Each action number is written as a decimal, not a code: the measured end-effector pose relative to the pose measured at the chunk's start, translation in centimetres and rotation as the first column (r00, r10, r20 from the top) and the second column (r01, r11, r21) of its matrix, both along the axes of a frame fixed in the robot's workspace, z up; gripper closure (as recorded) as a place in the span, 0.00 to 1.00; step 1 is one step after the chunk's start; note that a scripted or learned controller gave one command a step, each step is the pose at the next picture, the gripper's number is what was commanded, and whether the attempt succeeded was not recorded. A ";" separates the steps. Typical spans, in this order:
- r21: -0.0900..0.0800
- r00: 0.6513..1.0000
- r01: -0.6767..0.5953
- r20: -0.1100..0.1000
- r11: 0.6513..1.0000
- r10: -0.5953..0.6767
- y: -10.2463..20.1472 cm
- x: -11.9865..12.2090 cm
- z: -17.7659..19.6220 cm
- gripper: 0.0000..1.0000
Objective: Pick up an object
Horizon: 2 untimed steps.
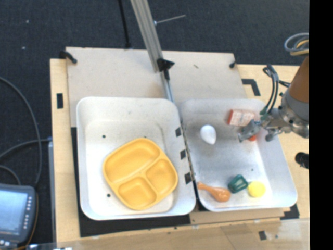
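A small red thing (253,136) lies in the right bin (276,191), near its upper right part, right at the tips of the pincer (255,132). It looks like the thing being gone for, though most of it is hidden and I cannot tell what it is. Just up and left of it, touching or nearly so, sits a pinkish box (239,117). Whether the pincer's jaws are wide, narrow or closed on the red thing I cannot tell; the grey parts blur together at that spot.

Farther out in the same bin: a white egg-like piece (208,134) to the left, well apart from the pincer, and along the near edge an orange spoon-like piece (214,191), a green block (238,183) and a yellow ball (256,189), the last two just beside each other. The left bin (93,113) carries a yellow divided plate (140,173). Both bins rest on the tabletop (119,72).

My reading is that the step in hand is the grasp itself, with the arm (297,95) reaching low over the bin from the right. The next move would call for a firm close on the red thing without catching the box beside it, then a straight lift clear of the bin floor. A loose or off-centre grip is the likely way to fail.
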State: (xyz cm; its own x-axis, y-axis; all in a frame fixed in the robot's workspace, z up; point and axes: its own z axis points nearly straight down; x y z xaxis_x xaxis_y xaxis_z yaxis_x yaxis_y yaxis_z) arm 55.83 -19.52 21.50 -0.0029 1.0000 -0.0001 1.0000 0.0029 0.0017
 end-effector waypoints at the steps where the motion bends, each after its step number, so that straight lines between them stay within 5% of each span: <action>1: 0.000 1.000 0.000 0.000 1.000 0.000 0.0 0.0 0.0 0.00; 2: -0.002 1.000 0.004 -0.005 1.000 -0.004 -1.1 0.2 -5.1 0.00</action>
State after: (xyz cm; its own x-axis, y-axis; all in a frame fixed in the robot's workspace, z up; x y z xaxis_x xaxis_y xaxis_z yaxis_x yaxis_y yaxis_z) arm 56.02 -20.67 16.36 0.0014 1.0000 -0.0023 1.0000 -0.0014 -0.0029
